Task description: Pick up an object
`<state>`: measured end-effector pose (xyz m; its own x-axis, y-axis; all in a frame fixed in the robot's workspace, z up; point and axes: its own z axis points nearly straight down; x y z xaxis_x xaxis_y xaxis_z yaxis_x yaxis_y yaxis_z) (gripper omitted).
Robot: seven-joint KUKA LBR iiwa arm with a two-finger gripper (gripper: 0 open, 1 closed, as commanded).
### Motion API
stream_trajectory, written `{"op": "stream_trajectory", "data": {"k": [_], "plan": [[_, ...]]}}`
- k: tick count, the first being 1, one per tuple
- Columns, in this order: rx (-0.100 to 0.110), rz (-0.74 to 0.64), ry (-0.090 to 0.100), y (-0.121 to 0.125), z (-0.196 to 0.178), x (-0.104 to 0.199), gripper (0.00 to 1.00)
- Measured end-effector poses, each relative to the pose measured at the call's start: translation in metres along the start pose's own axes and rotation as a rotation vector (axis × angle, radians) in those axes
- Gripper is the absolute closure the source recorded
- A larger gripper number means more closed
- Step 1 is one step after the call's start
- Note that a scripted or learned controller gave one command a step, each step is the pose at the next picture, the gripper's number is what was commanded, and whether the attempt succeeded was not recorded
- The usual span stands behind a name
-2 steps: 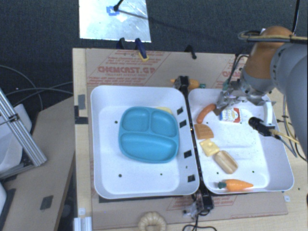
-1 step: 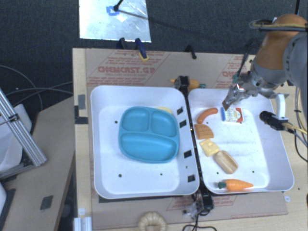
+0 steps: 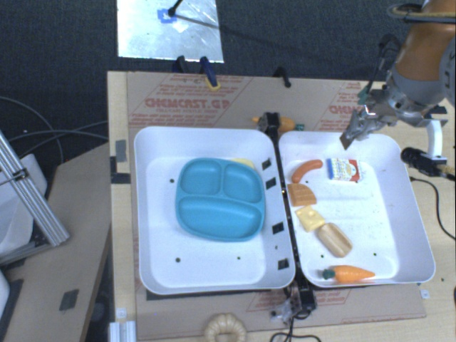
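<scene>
Closest candidate to the end effector [image 3: 354,135] is the small carton [image 3: 343,169], white with blue and red print, lying flat in the far part of the right bin [image 3: 406,212]. Judged light, fairly stiff, maybe smooth-sided; best pinched across its short width, since it lies low against the bin floor.

Other options in the right bin:
- Toy sausage [image 3: 307,169], red-orange, curved, just left of the carton. Looks like hard plastic, rounded, may roll out of a pinch; take it mid-length.
- Toast slice [image 3: 302,194], brown, thin and flat, hard to get under.
- Cheese wedge [image 3: 310,217], pale yellow, touching or nearly touching the bread roll [image 3: 334,239], tan and oblong.
- Toy carrot [image 3: 349,274], orange with green top, against the near wall.

All probably light and rigid.

Left bin [image 3: 153,191] holds a blue divided plate [image 3: 219,198].

End effector hangs above the far edge of the right bin, up and right of the carton, gripping nothing visible; open or closed, can't tell.
</scene>
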<state>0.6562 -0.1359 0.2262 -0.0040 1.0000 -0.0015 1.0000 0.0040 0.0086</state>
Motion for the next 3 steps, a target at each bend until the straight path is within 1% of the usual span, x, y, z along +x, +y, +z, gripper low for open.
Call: {"op": "stream_trajectory", "data": {"k": [1, 2, 3], "plan": [[0.005, 0.000, 0.001, 0.001, 0.001, 0.000, 1.00], [0.010, -0.002, 0.002, -0.036, -0.002, 0.050, 1.00], [0.009, -0.003, 0.002, -0.063, -0.010, 0.087, 1.00]]}}
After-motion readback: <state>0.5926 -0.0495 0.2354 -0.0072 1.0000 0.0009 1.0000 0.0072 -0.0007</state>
